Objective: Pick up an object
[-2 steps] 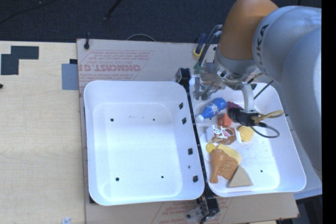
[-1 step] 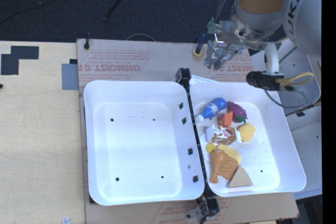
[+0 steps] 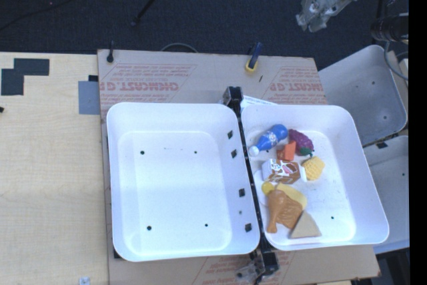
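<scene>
Hand (image 3: 319,10) is being held at upper right, grip state untellable; blue bottle (image 3: 271,138), likely light and rigid, is best taken across its body.

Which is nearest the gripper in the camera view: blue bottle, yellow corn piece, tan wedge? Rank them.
From the gripper, at top right above the bins:
1. Blue bottle, top of the right bin's pile.
2. Yellow corn piece, right of the pile.
3. Tan wedge, bottom of the pile.

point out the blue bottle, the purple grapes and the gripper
blue bottle (image 3: 271,137), camera view, middle of its body.
purple grapes (image 3: 301,141), camera view, centre of the bunch.
gripper (image 3: 313,22), camera view, at its fingertips.
</scene>
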{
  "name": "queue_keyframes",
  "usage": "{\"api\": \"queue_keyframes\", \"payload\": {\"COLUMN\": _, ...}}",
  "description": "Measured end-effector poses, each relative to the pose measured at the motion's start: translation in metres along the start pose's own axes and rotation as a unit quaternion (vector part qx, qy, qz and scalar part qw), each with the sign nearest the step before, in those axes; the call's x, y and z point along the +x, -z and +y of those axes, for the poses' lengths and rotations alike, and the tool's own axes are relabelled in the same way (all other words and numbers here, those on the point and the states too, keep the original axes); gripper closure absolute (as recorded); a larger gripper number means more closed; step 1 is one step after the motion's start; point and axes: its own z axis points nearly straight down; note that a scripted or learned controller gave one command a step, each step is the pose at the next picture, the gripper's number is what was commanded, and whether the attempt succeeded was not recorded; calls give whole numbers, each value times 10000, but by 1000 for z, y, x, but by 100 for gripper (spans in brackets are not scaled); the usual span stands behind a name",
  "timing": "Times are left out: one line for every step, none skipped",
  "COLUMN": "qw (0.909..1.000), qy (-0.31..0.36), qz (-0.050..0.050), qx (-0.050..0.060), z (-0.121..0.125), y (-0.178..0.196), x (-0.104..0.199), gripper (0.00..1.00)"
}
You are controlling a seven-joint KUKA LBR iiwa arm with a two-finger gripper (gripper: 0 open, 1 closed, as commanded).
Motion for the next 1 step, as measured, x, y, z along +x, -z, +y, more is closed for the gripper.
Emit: {"api": "queue_keyframes", "payload": {"qw": 9998, "qy": 36, "qz": 8, "qx": 170, "z": -4, "y": -144, "x": 111, "gripper": 100}}
